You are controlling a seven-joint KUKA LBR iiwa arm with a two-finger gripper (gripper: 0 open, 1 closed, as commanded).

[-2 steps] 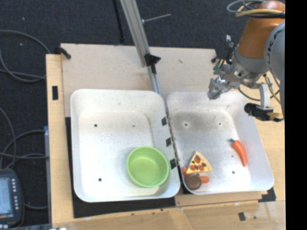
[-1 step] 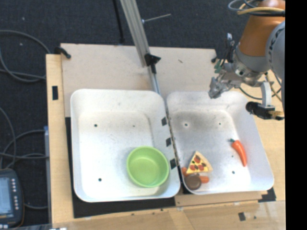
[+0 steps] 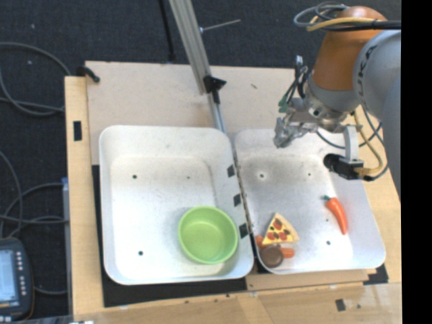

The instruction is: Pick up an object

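Task barely begun, as far as the view shows: nothing lifted, every candidate object lies on a bin floor

The gripper (image 3: pixel 285 136) hangs over the far edge of the right bin (image 3: pixel 307 181), near its back-left corner, well apart from all the objects. Its tip reads as a small grey blur against the white rim, so whether it is open or closed cannot be told, and no object can be made out in its grasp. The arm (image 3: pixel 351 59) comes in from the right with cables looped around the wrist

Objects available:
- the carrot (image 3: pixel 337 213), orange with a green tip, lies alone on the right side of the right bin, clear space all round it
- the pizza slice (image 3: pixel 279 230) sits near the front-left corner of the same bin
- the brown round piece (image 3: pixel 273 255) is just in front of the pizza slice, touching or nearly touching it, with a small orange bit beside it; too small to name surely
- the green bowl (image 3: pixel 208 234) stands upright in the left bin (image 3: pixel 145 181), near its front-right corner

Judgement: the pick itself is wholly left to do. The gripper would have to travel forward across the right bin, come down over one item, close and lift. The carrot looks the easiest target since it is isolated; the pizza cluster is crowded against the bin wall and could cause a miss
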